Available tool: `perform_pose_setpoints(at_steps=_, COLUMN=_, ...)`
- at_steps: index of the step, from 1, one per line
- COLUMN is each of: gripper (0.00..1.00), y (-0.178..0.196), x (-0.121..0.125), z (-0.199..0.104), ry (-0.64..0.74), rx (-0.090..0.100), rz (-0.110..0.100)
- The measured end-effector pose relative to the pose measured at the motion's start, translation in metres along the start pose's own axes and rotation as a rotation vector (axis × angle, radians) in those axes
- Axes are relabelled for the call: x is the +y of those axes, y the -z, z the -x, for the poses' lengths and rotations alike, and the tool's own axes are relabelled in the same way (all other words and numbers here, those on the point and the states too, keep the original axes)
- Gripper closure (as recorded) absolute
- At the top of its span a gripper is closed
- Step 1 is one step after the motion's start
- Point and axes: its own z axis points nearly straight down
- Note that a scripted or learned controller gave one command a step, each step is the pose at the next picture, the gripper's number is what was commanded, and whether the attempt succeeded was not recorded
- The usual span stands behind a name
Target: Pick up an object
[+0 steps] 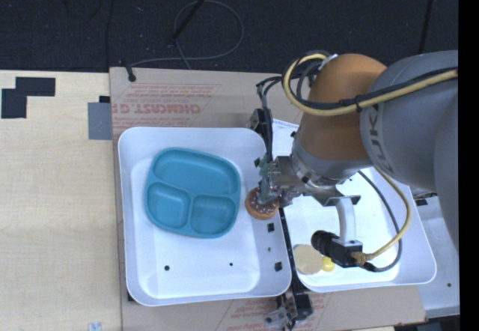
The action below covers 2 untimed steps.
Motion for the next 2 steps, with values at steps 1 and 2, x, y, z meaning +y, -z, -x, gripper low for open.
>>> perform_pose_setpoints(at_steps=1, gripper=1.00, y=-0.003, x=-0.006, z=-0.050, ry=0.000, rx=0.001, rz=-0.002)
perform_pose_setpoints(at_steps=2, gripper=1.00, y=-0.012, x=0.004, z=-0.049, ry=-0.002, rx=-0.002, rz=-0.001)
